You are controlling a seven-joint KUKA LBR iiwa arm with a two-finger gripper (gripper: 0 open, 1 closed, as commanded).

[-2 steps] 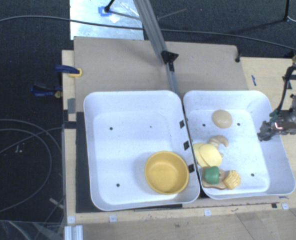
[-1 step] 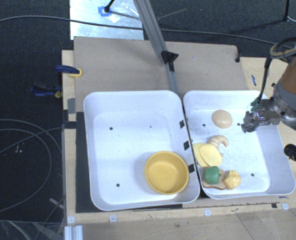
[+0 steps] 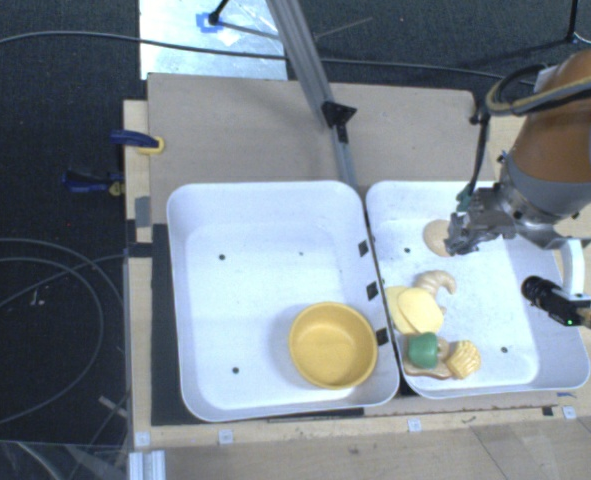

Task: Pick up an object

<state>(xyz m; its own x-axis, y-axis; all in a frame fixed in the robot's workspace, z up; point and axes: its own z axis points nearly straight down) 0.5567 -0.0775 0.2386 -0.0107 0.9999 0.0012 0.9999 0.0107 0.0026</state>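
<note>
In the right bin [image 3: 535, 368] lie a round tan piece [image 3: 436, 236], a beige curved piece [image 3: 436, 282], a pale yellow round object [image 3: 416, 310], a green object [image 3: 422, 349] and a yellow ridged toy [image 3: 462, 359]. My gripper [image 3: 462, 238] hangs at the right edge of the tan piece, near the bin's back. Nothing shows between its fingers. A yellow bowl [image 3: 333, 344] sits in the left bin [image 3: 245, 218], at the front right.
A grey pole [image 3: 310, 63] slants over the bench from the top to the divider between the bins. A black camera unit [image 3: 550, 299] on a white bracket hangs beside the arm over the right bin. Cables lie on the dark floor at left.
</note>
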